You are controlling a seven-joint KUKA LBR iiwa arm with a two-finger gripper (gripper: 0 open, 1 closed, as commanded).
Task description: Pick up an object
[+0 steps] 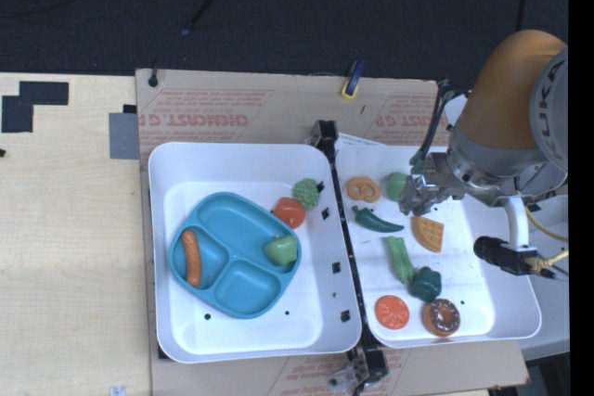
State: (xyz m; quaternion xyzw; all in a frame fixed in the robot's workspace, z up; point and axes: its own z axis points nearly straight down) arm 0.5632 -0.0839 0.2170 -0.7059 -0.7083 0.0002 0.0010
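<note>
Hovers low over the right white bin (520,315): dark two-finger end effector (419,196), spread impossible to tell. Just below and right lies an orange wedge-shaped toy slice (429,233), point toward the near rim.

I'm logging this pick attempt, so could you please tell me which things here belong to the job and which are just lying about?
In play, near the pincer in the right bin:
- green round piece
- orange wedge
- dark green pepper
- pretzel

Lying about:
- blue tray with sausage and green pear
- tomato
- broccoli
- doughnut
</note>
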